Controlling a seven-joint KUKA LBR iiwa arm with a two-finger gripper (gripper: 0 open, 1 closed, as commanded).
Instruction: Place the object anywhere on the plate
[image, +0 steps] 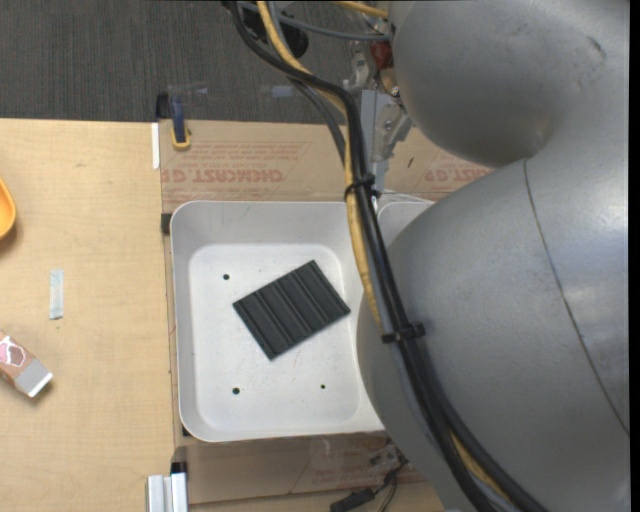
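One white bin sits in plain view for you, left of the arm, on a table topped with tan cardboard. Inside it lies a dark ribbed plate, flat on the bin floor, turned at a slant so its corners point far, near, left and right. It rests roughly at the middle of the bin, apart from every wall. A few small dark holes dot the floor around it.

You see the grey arm filling the right side, its bulk covering most of the second bin, of which a sliver of rim shows just right of the cables. Black and yellow cables run down along the arm's left edge, over the first bin's right wall.

As for the pincer and the object to be placed, you cannot tell their state or place.

On the table at left lie a small grey strip, a pink and white block nearer, and an orange edge farther.
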